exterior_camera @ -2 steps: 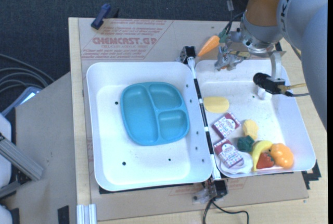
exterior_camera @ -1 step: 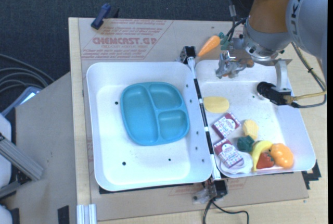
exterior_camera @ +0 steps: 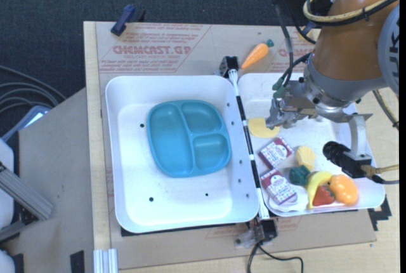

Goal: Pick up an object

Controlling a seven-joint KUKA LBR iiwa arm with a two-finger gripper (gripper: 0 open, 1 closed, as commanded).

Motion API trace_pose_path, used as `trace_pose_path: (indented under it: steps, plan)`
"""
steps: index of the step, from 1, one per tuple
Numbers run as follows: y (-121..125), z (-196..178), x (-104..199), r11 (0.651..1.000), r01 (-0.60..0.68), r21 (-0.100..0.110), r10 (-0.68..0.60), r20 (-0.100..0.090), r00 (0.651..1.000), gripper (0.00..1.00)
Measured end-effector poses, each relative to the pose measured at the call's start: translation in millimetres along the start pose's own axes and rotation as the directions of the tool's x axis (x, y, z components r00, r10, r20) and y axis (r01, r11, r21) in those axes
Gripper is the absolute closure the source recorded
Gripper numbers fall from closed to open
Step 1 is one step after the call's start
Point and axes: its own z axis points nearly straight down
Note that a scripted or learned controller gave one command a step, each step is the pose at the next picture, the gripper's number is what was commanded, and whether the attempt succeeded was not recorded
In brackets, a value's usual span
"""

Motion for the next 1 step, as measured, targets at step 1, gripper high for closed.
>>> trace_pose_path:
  steps: [1]
  plan:
    - [-35.5,15.8,-5.5,1.0,-0.002,0.0,0.002,0.001,1.0,1.0]
